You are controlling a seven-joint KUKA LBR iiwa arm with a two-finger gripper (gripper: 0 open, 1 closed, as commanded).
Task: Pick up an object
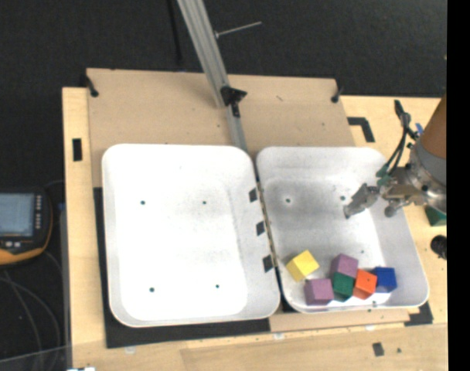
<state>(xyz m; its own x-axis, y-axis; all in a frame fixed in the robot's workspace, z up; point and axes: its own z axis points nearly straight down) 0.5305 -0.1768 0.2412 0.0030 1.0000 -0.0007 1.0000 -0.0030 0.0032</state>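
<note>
The step in hand looks like the approach, with nothing lifted yet: the gripper (pixel 370 200) hangs over the upper right part of the right bin (pixel 312 165), reaching in from that bin's right side, and no block sits between its fingers. The jaws appear parted, one dark finger angled toward the bin's middle and the other nearer its right wall, though how far they stand open is hard to judge from this slant. The things to pick all lie along the near edge of the right bin, well apart from the gripper — six blocks in all. Counted by colour: one yellow block (pixel 303 265) lying a little apart toward the bin's left wall, two purple blocks (pixel 318 291), one green block (pixel 342 284), one orange block (pixel 365 283) and one blue block (pixel 384 277), the last five huddled close and touching. The left bin (pixel 181 230) lies just beside the right bin on the worktop (pixel 219 103). The next move, I judge, calls for travel toward the near edge, then a descent; the yellow block offers the cleanest grasp, since the crowded cluster leaves little room for fingers.
</note>
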